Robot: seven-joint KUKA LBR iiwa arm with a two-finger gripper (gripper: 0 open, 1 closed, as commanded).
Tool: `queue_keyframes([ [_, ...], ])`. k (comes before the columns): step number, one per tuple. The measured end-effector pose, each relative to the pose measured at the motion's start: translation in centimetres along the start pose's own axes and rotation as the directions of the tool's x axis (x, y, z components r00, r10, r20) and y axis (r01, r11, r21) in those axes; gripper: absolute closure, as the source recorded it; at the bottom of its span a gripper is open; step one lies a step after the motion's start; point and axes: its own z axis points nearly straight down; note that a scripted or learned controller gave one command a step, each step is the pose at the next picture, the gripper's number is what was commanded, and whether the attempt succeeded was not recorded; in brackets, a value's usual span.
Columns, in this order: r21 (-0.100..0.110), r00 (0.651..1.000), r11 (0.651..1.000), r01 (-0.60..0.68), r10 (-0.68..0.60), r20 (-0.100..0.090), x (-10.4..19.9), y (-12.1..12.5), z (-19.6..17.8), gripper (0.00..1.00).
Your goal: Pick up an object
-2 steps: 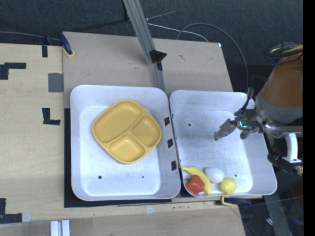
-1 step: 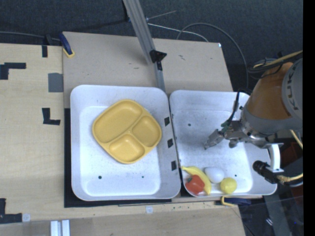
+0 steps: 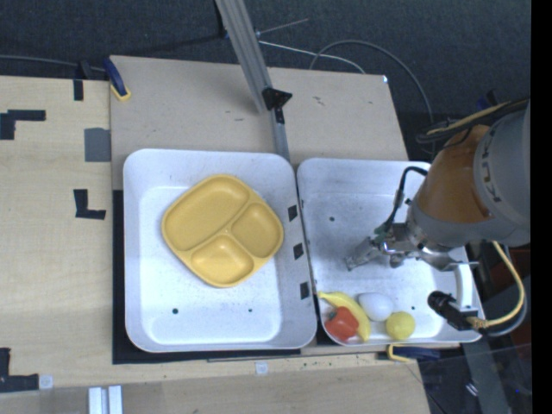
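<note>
Camera view looks down on a pale wooden surface (image 3: pixel 52 231) marked with dark tape, set against dark carpet, with cables trailing at the top. Two shallow white bins sit side by side: the left bin (image 3: pixel 138 231) holds a glossy yellow three-compartment plate (image 3: pixel 222 229), and the scuffed right bin (image 3: pixel 345 179) has, along its near edge, a yellow banana (image 3: pixel 345 301), a red fruit (image 3: pixel 342 323), a white egg-shaped object (image 3: pixel 376 305) and a small yellow ball (image 3: pixel 399 324) (all smooth, plastic-looking). Low over the right bin's floor, the grey jaws (image 3: pixel 358 258) hang apart and grip nothing, just above that cluster.
</note>
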Motion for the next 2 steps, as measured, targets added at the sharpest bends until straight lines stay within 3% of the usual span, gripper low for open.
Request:
queue_keyframes([
  [1, -0.006, 1.0, 1.0, 0.0, 0.0, 0.002, 0.0, 0.0, 1.7, 0.0],
  [2, -0.005, 1.0, 1.0, 0.001, -0.001, 0.0, 0.1, 0.0, 0.7, 1.0],
])
